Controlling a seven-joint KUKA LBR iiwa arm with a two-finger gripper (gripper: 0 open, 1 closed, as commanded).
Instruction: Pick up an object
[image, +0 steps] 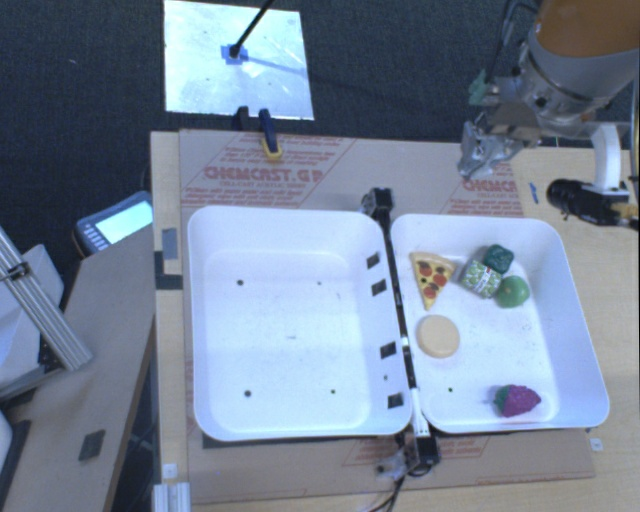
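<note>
**Objects wait in the right bin while the tool hangs above its far rim**

Objects for the pick all lie in the right bin (575, 300): a pizza slice toy (432, 276) near the divider, a pale round disc (438, 336) just below it, a green-and-white packet (481, 279) touching a dark green block (498, 258) and a green ball (513, 291), and a purple grape bunch (517, 400) alone near the front corner. The left bin (290, 320) sits alongside.

The tool (484, 160) hovers beyond the right bin's far edge, over the brown board, holding nothing; whether it is released or clenched I cannot tell, as its tip is blurred.

A sensible choice would be something standing apart. The grape bunch or the disc look easiest, since each has free space round it; the cluster of green things is crowded, and a descent there risks nudging neighbours. The disc is flat, so the approach would need to go low and straight down.

Red print on the surface reads "CHEMCAST G P", probably, partly covered by the bins.
</note>
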